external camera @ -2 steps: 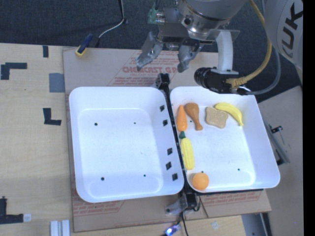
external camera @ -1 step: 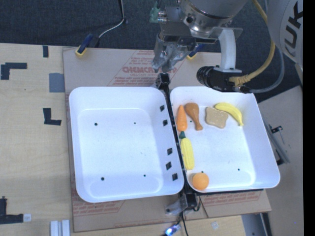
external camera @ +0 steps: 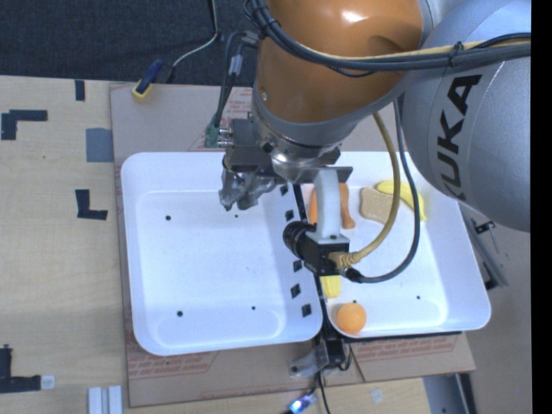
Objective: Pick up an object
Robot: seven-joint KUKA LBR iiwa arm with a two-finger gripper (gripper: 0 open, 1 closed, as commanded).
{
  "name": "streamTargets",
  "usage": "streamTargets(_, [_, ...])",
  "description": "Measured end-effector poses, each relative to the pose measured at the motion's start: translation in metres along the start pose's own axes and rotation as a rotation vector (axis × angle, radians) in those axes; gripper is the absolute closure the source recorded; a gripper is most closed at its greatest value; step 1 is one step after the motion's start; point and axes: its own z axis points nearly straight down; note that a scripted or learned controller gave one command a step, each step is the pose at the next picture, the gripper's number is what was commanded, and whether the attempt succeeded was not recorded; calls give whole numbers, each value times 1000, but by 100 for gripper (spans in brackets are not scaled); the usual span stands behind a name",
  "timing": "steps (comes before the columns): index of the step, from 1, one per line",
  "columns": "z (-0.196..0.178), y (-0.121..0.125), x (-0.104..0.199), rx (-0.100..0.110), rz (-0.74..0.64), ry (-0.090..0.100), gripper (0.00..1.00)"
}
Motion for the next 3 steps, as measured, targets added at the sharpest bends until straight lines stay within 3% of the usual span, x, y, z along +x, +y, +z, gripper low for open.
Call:
streamTargets(1, [-73,6,34,-19,2,6,100])
streamTargets(2, [-123,-1,-5,-17,7,5,100])
streamTargets(3, [36,0,31,4,3,-5,100])
